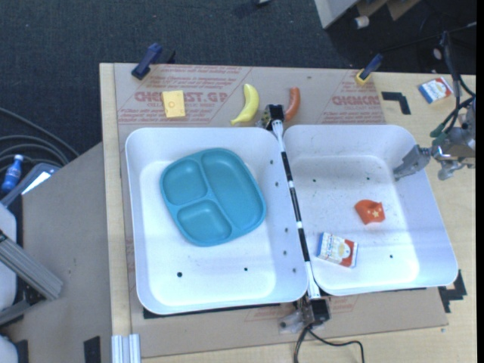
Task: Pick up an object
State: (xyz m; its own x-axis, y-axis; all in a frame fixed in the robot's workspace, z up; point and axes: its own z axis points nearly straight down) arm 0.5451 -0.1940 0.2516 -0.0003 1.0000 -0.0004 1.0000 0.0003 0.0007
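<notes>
In the right bin (pixel 423 267) lie a small red strawberry-like toy (pixel 370 212) near the middle and a small white, blue and red carton (pixel 336 249) toward the front left. A blue divided plate (pixel 212 195) rests in the left bin (pixel 151 278). My gripper (pixel 427 161) hangs at the right bin's far right rim, above and to the right of the red toy and well apart from it. Nothing shows in its grasp.
Behind the bins on the bench lie a yellow banana (pixel 246 104), an orange-red chili-shaped toy (pixel 292 103) and a yellow block (pixel 173 104). Blue clamps (pixel 146 60) grip the bench's back edge. A small blue and white box (pixel 435 89) sits at the far right.
</notes>
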